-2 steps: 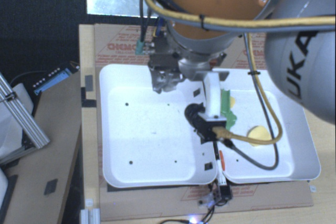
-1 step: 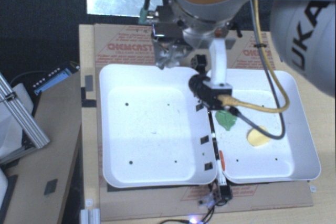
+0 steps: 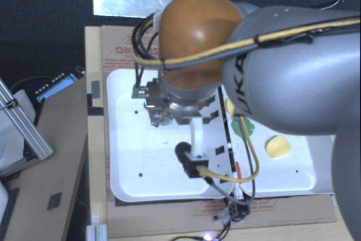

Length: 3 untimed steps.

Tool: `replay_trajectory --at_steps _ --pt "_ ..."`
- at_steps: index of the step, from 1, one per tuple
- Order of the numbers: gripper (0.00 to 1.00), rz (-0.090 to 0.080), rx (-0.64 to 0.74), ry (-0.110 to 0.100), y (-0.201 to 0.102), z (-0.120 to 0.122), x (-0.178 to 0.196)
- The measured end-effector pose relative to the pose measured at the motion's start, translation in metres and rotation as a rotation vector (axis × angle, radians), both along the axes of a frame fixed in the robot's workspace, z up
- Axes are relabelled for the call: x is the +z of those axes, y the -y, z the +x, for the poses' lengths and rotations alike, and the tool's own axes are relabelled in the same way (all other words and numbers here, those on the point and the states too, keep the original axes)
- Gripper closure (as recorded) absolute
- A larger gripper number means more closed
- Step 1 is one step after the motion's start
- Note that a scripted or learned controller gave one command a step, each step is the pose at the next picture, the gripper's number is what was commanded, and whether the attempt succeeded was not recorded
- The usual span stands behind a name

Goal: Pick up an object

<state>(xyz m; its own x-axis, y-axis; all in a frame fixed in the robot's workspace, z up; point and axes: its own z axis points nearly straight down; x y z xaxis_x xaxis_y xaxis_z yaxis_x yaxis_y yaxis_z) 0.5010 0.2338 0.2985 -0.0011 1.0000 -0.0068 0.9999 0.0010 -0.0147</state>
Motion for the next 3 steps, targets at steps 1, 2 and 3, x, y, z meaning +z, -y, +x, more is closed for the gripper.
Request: replay_trajectory --at_steps 1,2,3 --pt "1.00 0.010 0.003 0.020 -0.001 -0.008 0.063" --pt "1.00 0.006 -0.005 0.014 0.068 -0.014 0.044" --pt "1.00 0.007 0.008 0.012 -0.005 0.003 -0.014"
